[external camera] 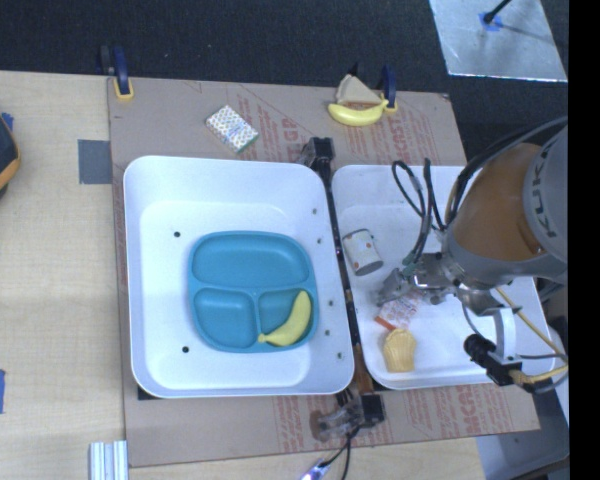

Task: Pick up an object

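- White plastic framed the scene: two shallow bins side by side, the left bin [150, 193] and the right bin [370, 193], with the grey arm [505, 218] reaching in from the right, low over the right bin.
- The step in hand looked like the approach to a grasp. The gripper [405, 280] hung over the middle of the right bin, close above a small red-and-white packet [398, 313].
- Other candidates lay near it: a small grey-and-white can [360, 251] on its side, up and to the left, and a pale yellow piece [399, 349] just below the packet.
- In the left bin a yellow banana [292, 322] rested in the lower right compartment of a blue divided plate [242, 283], well apart from the gripper.
- How far the gripper's tips stood apart could not be told. They were small, dark and tangled with cables, and nothing was plainly seen between them.
- Judged from this, nothing was yet lifted. The next move called for settling squarely over one object, probably the packet, closing on it and rising straight. The flat packet might slip out of the grasp.
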Controlling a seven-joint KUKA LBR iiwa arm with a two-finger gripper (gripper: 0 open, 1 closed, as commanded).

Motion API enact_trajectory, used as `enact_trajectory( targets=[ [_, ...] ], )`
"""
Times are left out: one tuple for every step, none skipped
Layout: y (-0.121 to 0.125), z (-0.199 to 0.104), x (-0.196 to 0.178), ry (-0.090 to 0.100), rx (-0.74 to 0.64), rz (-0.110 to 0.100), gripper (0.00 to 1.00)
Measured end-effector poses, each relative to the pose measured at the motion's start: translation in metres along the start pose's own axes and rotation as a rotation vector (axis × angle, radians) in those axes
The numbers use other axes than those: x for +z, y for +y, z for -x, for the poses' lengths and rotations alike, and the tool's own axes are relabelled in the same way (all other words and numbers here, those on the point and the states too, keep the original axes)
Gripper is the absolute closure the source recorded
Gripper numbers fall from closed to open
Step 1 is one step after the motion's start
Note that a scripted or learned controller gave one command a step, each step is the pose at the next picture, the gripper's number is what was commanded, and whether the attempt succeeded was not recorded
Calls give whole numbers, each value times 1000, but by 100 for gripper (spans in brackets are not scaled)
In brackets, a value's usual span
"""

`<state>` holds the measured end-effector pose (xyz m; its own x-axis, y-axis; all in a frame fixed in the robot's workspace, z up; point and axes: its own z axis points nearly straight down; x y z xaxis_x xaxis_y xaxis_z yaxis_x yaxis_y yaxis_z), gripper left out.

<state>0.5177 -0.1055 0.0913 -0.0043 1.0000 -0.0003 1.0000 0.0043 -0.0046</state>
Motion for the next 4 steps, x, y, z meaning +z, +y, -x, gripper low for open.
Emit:
enact_trajectory(
  targets=[
    [67,1,-1,0,0,3,0],
    [-28,22,0,0,0,-1,0],
    [-28,22,-10,0,-5,-2,100],
    [21,-65,-101,1,-1,2,100]
  ],
)
